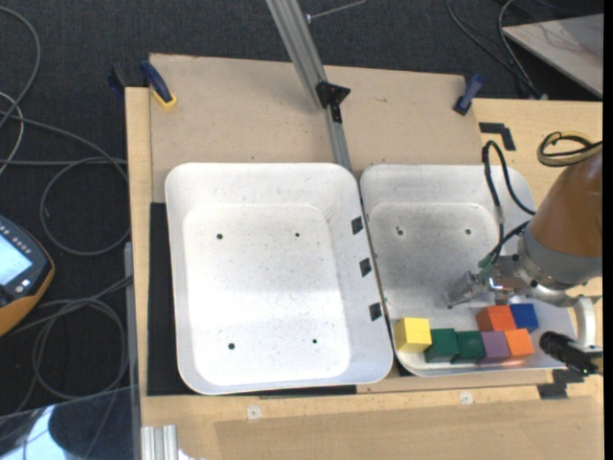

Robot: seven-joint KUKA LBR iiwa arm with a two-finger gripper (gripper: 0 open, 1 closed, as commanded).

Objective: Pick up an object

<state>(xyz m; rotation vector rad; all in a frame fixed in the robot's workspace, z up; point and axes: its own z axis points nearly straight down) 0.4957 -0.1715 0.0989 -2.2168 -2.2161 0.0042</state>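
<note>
The task's things are small coloured blocks clustered at the near edge of the right bin (pixel 431 209). A yellow block (pixel 415 332) sits at the cluster's left end; just to its right come two green blocks (pixel 456 345), touching one another, then a purple block (pixel 495 344) and an orange block (pixel 517 341). Behind the purple one lies a red block (pixel 500 316), with a blue block (pixel 524 312) beside it on the right. All of them rest on the bin floor, packed close, several touching.

The end effector (pixel 471 288) hangs just behind the red block, low over the bin floor, with nothing visibly between its tips; whether it is spread or closed cannot be made out. The grey arm with its orange band (pixel 573 214) rises to the right of the blocks, and a black cable (pixel 496 190) loops behind it.

Left of the blocks' bin sits the left bin (pixel 192 209), both carried on the desk (pixel 249 94). A slanted metal rail (pixel 302 46) runs behind the bins, and blue clamps (pixel 158 82) grip the desk's far corners.
</note>
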